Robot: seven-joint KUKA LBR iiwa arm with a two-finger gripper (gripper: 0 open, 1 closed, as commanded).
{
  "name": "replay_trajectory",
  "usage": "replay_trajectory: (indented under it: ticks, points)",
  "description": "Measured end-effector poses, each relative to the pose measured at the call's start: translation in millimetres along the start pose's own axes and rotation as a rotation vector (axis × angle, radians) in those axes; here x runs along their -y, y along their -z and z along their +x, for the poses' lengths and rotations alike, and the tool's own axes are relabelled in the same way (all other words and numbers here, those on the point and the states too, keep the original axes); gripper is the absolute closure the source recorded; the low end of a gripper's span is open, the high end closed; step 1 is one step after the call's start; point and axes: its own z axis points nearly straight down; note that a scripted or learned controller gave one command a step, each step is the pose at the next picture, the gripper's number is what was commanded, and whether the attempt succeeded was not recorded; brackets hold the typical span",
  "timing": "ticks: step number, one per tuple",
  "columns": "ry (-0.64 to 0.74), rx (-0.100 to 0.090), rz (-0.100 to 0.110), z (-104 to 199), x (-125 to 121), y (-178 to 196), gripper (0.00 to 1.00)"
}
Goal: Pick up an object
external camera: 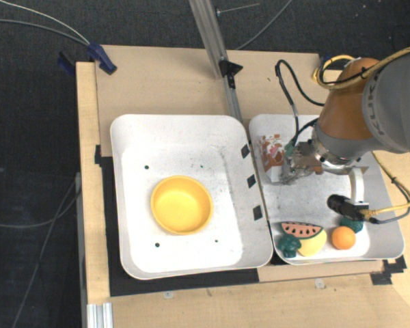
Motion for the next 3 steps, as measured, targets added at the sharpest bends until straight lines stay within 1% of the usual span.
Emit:
replay_trajectory:
  ticks: [1, 2, 3]
  points:
    - [0.002, 0.009, -0.021, -3, 0, 67, 1.00]
    - [0.003, 0.009, -0.020, -2, -1, 123, 1.00]
    - [0.007, 0.002, -0.003, 45, 20, 126, 1.00]
